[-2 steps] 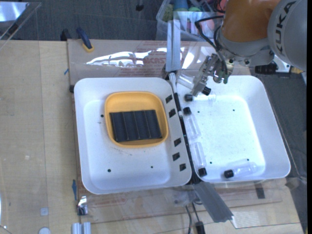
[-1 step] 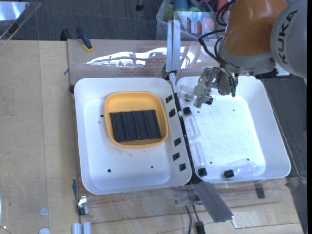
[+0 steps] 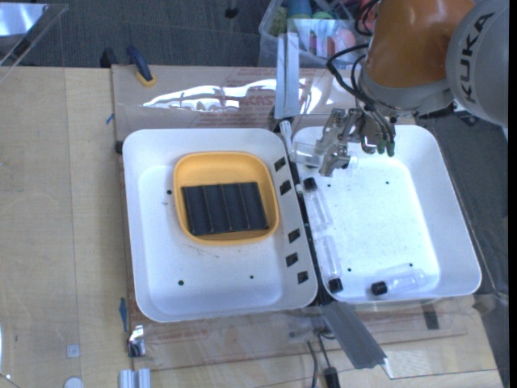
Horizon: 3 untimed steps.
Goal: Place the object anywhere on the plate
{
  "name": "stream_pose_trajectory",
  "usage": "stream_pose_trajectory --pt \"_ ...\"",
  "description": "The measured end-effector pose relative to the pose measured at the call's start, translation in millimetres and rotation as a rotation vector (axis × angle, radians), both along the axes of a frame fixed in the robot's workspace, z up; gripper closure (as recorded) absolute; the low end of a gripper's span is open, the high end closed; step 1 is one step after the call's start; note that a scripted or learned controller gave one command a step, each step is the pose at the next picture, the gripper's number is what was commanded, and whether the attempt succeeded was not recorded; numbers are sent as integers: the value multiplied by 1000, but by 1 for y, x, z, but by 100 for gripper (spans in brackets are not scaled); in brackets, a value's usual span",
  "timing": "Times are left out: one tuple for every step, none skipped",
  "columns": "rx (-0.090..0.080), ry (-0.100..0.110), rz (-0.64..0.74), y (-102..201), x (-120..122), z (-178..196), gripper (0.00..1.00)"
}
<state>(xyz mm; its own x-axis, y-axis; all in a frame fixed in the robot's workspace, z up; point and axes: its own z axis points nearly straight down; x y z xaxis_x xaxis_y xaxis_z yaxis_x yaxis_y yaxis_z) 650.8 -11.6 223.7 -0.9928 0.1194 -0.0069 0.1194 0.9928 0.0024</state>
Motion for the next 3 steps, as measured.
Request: stream_pose_trajectory --pt "0 0 0 0 0 0 0" --pt "-1 -2 60 -61 5 43 0" --pt "1 -12 57 -61 6 55 100"
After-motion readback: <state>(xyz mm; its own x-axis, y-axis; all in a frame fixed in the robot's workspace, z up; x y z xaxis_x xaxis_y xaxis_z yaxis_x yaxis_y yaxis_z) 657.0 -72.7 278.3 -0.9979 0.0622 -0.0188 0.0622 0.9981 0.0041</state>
